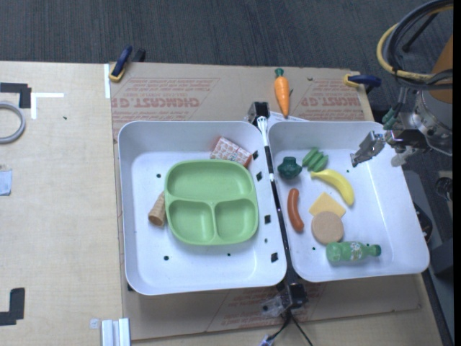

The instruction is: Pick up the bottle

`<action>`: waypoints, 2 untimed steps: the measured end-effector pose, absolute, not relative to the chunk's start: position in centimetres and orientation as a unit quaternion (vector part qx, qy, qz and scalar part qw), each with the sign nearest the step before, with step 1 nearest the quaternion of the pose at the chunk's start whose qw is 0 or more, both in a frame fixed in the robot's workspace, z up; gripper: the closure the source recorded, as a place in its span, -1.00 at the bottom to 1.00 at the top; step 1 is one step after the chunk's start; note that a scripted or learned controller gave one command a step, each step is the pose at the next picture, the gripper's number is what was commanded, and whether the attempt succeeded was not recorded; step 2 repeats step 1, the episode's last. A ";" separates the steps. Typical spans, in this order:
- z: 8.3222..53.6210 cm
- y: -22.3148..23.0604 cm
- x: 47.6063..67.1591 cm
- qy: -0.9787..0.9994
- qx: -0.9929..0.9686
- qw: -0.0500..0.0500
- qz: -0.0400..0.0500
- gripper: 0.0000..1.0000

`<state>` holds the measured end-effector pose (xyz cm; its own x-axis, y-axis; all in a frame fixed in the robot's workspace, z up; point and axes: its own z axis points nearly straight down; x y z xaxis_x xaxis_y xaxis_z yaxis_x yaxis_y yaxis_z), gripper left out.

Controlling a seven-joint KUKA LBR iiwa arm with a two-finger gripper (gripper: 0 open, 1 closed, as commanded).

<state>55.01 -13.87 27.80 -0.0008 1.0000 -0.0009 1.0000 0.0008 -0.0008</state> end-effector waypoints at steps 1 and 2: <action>28.7 -13.9 55.1 0.708 0.707 0.001 -0.001 1.00; 28.7 -13.9 55.1 0.708 0.707 0.001 -0.001 1.00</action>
